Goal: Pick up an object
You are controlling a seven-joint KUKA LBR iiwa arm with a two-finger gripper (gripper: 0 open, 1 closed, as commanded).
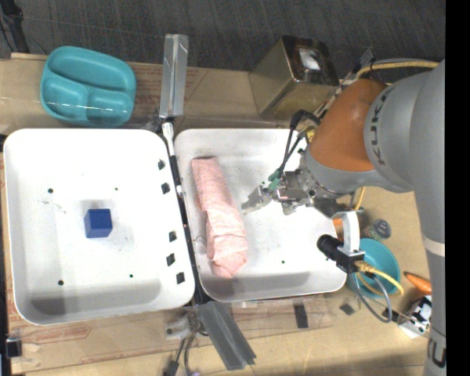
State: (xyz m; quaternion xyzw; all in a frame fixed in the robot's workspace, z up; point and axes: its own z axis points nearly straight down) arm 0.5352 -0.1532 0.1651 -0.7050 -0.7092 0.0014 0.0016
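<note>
Pink roll [217,216] lying lengthwise along right bin's [298,282] left wall, just left of hand [254,202]. Hand low over bin floor, holding nothing; finger spread impossible to tell.

This looks like a robotics lab, a test cell more than any home or shop. Two shallow white bins [31,233] sit side by side on a wooden bench [219,84], joined by black clips and metal brackets. Right of the bins looms a grey industrial arm [407,131] with an orange band, cables trailing from its wrist. Behind the bins a teal plastic tray [88,84] and a brown box [294,73] sit on the bench, with dark carpet [219,6] beyond it.
</note>
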